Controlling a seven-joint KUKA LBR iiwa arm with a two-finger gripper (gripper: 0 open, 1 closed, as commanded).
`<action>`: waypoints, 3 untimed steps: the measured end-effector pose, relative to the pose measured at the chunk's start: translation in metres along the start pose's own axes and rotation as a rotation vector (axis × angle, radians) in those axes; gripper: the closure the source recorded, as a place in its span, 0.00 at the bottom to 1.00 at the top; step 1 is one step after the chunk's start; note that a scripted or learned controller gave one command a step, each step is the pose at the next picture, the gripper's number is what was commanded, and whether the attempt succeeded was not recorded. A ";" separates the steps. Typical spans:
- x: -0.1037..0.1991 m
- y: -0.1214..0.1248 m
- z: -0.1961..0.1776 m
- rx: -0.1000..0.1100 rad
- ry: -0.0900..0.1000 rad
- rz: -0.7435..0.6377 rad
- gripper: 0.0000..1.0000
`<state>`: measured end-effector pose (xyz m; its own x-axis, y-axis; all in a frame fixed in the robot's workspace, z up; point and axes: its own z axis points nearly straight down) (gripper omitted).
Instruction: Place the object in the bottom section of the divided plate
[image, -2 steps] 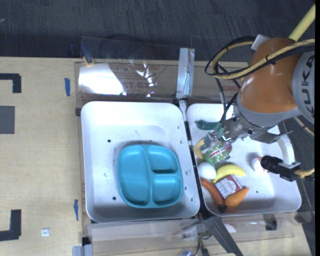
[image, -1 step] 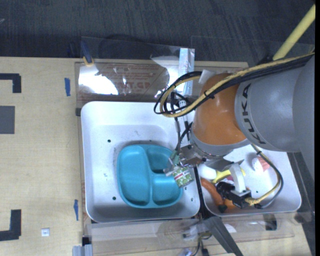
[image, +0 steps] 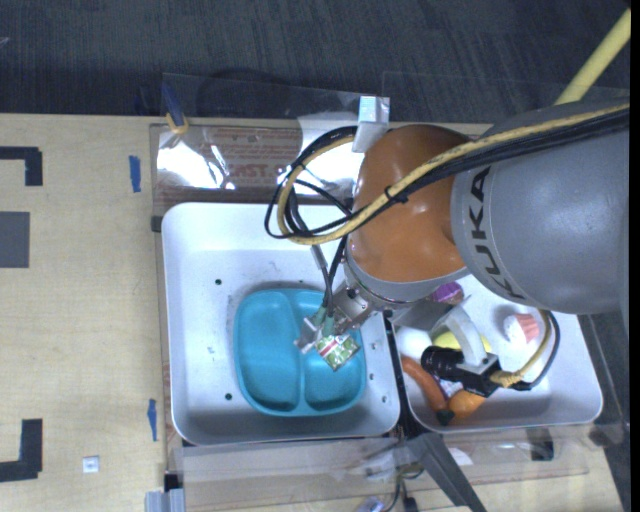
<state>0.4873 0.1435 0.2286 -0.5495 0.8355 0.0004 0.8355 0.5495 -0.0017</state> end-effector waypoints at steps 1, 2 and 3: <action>-0.001 0.000 0.000 0.001 0.000 0.001 0.00; -0.001 0.000 -0.007 0.003 0.001 0.003 1.00; -0.098 -0.070 -0.065 -0.002 -0.002 -0.296 1.00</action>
<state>0.4825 0.0230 0.2936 -0.7694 0.6388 -0.0011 0.6388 0.7694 0.0001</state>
